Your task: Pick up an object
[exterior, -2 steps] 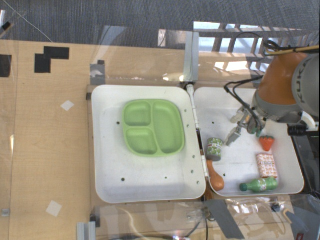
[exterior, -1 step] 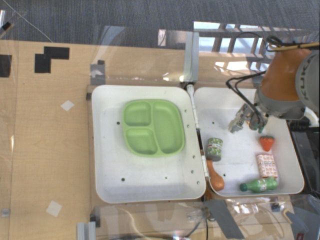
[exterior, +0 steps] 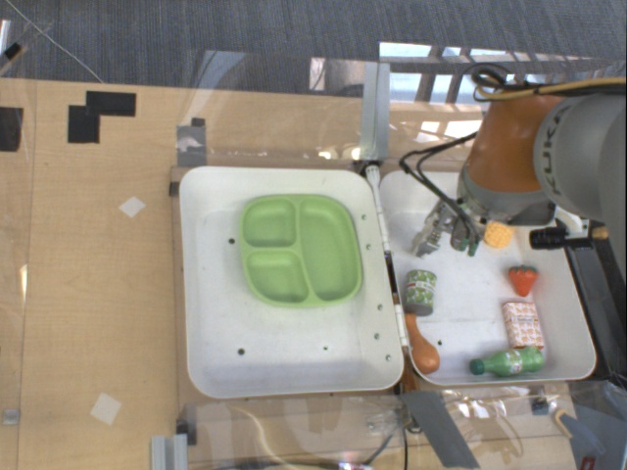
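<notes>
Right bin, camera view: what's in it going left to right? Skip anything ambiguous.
Orange object at the bin's left edge → green can → green bottle lying on its side → strawberry. The gripper hangs above the can; the carton and the yellow piece overlap others in x, so left out.

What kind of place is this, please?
Probably a robotics lab bench for picking trials: two white bins on a wooden table, toy food such as a strawberry and a green bottle, and the gripper above them.
</notes>
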